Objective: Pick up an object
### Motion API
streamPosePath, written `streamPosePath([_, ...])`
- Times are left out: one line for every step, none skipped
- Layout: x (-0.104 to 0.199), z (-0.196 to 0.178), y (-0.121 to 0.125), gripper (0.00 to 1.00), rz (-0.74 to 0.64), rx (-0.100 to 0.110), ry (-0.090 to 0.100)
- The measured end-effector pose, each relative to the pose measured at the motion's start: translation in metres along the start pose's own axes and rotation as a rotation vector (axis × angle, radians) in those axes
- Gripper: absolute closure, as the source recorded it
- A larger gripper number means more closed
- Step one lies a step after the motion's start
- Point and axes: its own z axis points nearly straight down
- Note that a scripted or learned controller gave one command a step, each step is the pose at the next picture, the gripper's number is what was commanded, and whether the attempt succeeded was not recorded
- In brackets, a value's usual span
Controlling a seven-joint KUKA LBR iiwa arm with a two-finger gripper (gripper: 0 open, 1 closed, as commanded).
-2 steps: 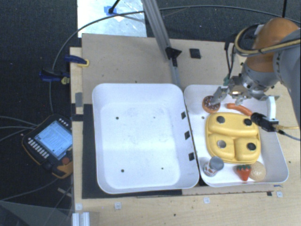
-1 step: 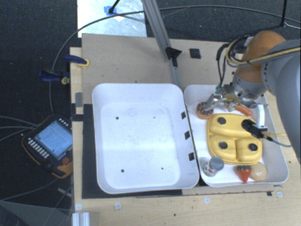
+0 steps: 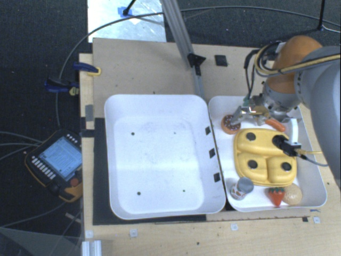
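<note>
End effector (image 3: 246,112) hangs just above yellow tray (image 3: 265,156), beside choc donut (image 3: 230,124) at tray's upper-left. Orange carrot (image 3: 276,125) w/ tray's top edge. Grip state: can't tell.

The right bin (image 3: 318,192) has a big yellow toy (image 3: 264,157) with black dots, a pink donut (image 3: 230,124), an orange carrot (image 3: 276,125), a strawberry (image 3: 276,196), a grey cup (image 3: 244,186) and a tan ball (image 3: 292,196).
</note>
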Motion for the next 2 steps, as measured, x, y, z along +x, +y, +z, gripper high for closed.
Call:
streamPosePath([0.002,-0.015,0.004,1.00,-0.003,-0.013,0.003])
streamPosePath([0.009,-0.078,0.006,1.00,-0.002,0.000,0.000])
